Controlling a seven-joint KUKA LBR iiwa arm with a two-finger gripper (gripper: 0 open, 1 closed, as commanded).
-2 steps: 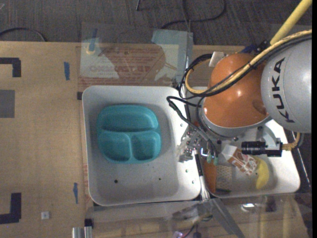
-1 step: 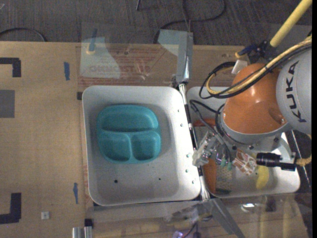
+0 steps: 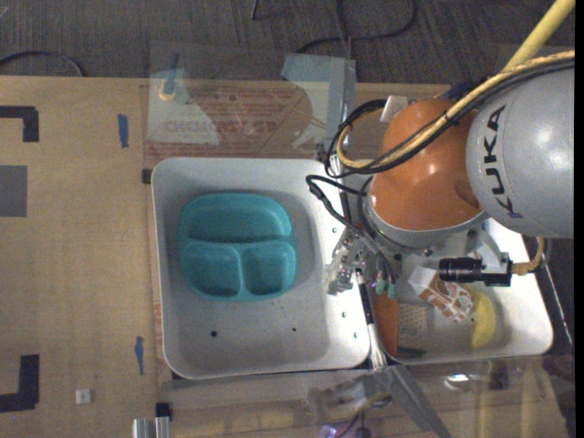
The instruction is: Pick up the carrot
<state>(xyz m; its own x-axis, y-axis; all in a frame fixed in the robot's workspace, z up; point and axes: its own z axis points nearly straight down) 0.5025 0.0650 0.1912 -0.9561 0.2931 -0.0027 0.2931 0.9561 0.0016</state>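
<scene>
The arm's (image 3: 511,144) orange wrist hangs over the right bin (image 3: 538,331) and hides most of what lies in it. The gripper (image 3: 365,272) sits low near the wall where the two bins meet, but it is a tangle of metal and cable from this angle, and I cannot tell how wide it stands or whether anything is in it.

The carrot (image 3: 385,322) looks to be the orange piece at the near left corner of the right bin, just below the gripper and close against the dividing wall. That is a judgement from colour and shape; part of it is covered.

The risks follow from that crowding. With the carrot tight to the wall, a finger could land on the bin rim and the close could miss. Just beside it lies a grey mesh-like piece (image 3: 412,322), then a red and white packet (image 3: 447,299) and a yellow thing like a banana (image 3: 484,322); a slightly off descent might pinch one of these instead, or nudge the carrot further into the corner.

The left bin (image 3: 173,336) holds a teal divided plate (image 3: 237,245), with three compartments, nothing in them. It lies well apart from the carrot. Both bins rest on the desk (image 3: 73,245).
</scene>
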